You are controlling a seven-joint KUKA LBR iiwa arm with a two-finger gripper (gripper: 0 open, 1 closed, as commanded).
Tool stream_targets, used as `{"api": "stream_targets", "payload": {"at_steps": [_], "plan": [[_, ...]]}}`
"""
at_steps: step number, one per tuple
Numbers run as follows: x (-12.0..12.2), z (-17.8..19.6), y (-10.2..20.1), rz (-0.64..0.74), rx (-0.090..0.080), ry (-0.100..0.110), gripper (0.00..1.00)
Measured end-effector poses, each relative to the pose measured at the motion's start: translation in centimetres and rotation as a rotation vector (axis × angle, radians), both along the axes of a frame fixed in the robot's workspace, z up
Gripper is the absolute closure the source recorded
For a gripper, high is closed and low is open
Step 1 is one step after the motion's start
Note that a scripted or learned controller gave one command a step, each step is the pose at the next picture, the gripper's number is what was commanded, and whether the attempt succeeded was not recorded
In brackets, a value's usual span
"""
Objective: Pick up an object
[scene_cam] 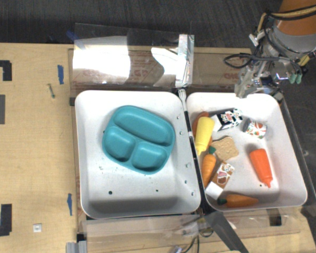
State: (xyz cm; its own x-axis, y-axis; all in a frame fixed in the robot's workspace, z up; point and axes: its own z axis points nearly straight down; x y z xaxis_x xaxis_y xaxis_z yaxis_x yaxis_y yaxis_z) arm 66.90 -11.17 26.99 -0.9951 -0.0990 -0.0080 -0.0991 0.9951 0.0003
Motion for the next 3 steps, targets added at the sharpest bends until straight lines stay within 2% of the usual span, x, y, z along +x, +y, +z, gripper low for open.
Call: {"api": "stream_targets", "payload": {"at_steps": [1,2,3], "plan": [[-7.1,-1.6,1.3,0.049,0.0,0.006,1.0],[0.0,-0.5,2.0,0.095,0.0,0.002,1.0],[-0.1,-3.4,7.4,0.059,0.002,0.009,1.0]]}}
